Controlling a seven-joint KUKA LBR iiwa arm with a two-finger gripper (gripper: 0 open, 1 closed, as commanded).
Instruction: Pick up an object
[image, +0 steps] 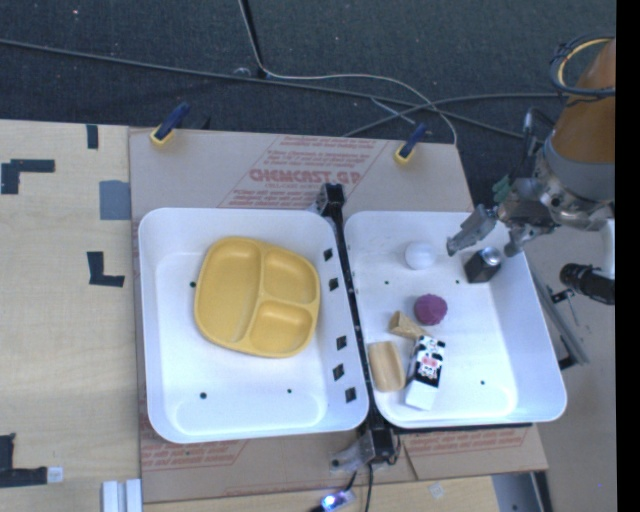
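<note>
The right bin (520, 395) holds a white ball (419, 255), a purple ball (431, 308), a small tan piece (404, 325), a tan block (385, 365) and a white carton with a black cow print (427, 371). My gripper (487, 243) hangs over the bin's upper right part, right of the white ball and apart from it. Its two fingers stand spread, with nothing between them.
The left bin (165, 330) carries a yellow divided plate (256, 296). A black divider (345, 320) runs between the bins. Yellow and blue clamps (170, 122) (411, 143) grip the cardboard's far edge, and cables cross the dark floor behind.
</note>
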